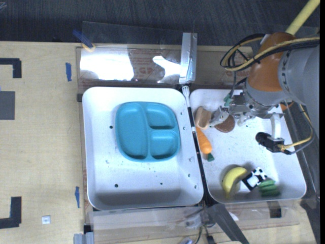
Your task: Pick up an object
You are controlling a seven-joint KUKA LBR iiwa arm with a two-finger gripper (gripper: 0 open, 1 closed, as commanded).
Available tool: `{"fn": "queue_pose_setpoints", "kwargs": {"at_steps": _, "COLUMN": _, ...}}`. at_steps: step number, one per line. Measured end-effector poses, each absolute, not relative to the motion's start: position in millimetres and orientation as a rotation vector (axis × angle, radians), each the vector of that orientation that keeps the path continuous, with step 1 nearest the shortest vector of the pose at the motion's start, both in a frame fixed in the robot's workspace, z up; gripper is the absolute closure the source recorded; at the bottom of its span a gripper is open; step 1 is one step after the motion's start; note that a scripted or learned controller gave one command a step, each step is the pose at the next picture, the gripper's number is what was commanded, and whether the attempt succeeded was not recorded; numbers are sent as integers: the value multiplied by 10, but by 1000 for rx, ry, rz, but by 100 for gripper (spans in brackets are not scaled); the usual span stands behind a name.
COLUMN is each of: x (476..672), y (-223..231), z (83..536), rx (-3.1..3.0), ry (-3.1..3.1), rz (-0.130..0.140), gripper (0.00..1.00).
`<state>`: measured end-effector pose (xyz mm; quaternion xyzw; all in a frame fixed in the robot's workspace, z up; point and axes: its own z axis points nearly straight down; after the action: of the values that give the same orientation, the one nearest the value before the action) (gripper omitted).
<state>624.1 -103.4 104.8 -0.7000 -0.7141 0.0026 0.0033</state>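
At the right bin's (297, 179) far-left corner, the tool (229, 112) hangs low over a brown round object (225, 124) beside a tan piece (203, 117); its state I cannot tell. Carrot (204, 142) hugs the left wall; banana (231, 178) sits near edge.

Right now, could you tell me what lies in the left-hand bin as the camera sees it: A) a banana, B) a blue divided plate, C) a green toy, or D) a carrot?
B: the blue divided plate lies in the left bin, while the banana, carrot and green toy all sit in the right bin.
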Motion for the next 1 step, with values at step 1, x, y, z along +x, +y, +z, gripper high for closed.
{"fn": "queue_pose_setpoints", "kwargs": {"at_steps": 1, "x": 6117, "y": -1063, "z": 870, "rx": -2212, "ry": -2236, "rz": -6, "gripper": 0}}
